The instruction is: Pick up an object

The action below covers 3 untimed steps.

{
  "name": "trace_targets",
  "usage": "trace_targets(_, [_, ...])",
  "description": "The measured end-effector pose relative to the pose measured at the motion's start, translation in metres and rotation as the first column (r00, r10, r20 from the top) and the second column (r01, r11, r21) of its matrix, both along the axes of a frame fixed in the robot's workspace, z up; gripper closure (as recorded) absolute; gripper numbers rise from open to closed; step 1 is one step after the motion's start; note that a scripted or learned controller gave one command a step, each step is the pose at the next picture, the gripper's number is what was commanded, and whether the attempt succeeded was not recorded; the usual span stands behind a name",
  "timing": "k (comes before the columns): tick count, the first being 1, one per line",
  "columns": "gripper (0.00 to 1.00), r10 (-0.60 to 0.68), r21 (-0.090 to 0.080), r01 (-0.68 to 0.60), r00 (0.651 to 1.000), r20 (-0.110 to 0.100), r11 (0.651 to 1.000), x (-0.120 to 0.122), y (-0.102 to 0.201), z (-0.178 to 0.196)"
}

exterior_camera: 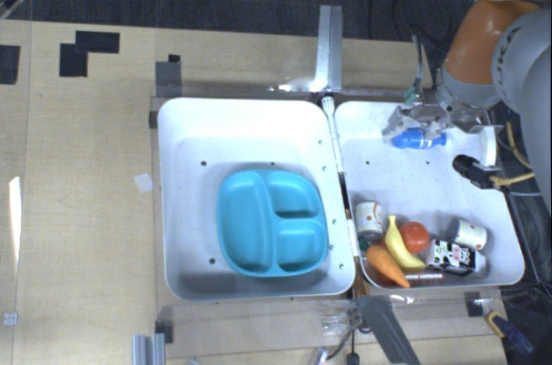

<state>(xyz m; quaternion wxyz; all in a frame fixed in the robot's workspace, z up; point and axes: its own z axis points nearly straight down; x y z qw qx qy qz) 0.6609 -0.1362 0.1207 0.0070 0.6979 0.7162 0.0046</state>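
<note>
A pale wooden worktop (78,182) seen from above carries two shallow white plastic bins side by side. The left bin (185,139) holds a light blue plastic plate with three compartments (273,221), lying flat near its middle.

The right bin (379,173) holds a cluster of small things along its near edge: a small cylindrical can with a pale label (368,218) at the left of the group, a yellow toy banana (400,244), an orange toy carrot (385,265) just nearer than the banana and touching it, a round red toy tomato (416,236) beside the banana, a black and white printed packet (452,256) to the right, and a small white cup lying on its side (472,234) at the far right of the group.

Well apart from that cluster, at the far side of the right bin, lies a small blue plastic object (419,140). The grey robot arm with its orange band (483,35) reaches in from the right, and its hand (420,120) sits low directly over the blue object, which shows just beneath the metal fingers (398,124). Whether the hand is open or closed cannot be told, nor whether it has any hold on the object.

As a judgement, the task is at the grasp stage: the hand is placed at a chosen thing, but nothing appears lifted. Securing the grip and raising the object remain.
</note>
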Motion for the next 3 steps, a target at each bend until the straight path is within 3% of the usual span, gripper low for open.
trace_targets(1, [1.00,0.002,-0.003,-0.002,1.000,0.003,1.000,0.002,0.000,0.011])
trace_targets(2, [1.00,0.026,0.003,-0.026,1.000,-0.011,1.000,-0.053,0.042,-0.030])
trace_targets(3, [1.00,0.134,0.003,-0.134,0.991,-0.015,0.991,-0.088,0.043,0.073])
